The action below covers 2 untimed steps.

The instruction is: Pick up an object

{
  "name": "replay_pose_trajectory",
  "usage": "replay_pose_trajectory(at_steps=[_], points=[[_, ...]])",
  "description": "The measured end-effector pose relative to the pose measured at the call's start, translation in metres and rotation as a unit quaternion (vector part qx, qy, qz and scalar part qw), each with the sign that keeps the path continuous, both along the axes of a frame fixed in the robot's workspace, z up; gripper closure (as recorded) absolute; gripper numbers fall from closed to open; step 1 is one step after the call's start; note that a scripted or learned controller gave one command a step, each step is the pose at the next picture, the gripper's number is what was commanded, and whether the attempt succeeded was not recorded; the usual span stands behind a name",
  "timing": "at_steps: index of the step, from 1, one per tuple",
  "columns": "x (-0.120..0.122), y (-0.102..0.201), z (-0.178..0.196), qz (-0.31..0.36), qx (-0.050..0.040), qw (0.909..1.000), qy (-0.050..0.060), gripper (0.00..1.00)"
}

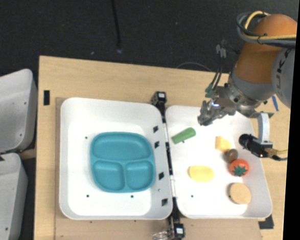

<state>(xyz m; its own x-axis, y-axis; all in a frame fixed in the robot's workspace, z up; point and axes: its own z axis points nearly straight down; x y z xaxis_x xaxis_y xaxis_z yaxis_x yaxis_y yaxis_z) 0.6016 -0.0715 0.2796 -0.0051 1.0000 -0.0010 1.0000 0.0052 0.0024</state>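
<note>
My gripper [207,117] hangs over the back of the right bin [185,201], above and to the right of a green block [182,135]. Nothing shows between its fingers. Lower in that bin lie a yellow oval piece [201,173], a small yellow wedge [222,143], a brown ball [231,155], a red tomato-like piece [238,168] and a tan round disc [239,193].
The left bin [70,198] holds a teal compartment tray [121,160]. A dark divider with clips [163,159] runs between the two bins. Bare white floor lies in the right bin's front left corner.
</note>
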Motion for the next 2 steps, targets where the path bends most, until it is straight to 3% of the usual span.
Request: replay_pose_trajectory(at_steps=[2], points=[[0.017, 0.110, -0.013, 0.000, 0.0001, 1.0000, 0.001, 1.00]])
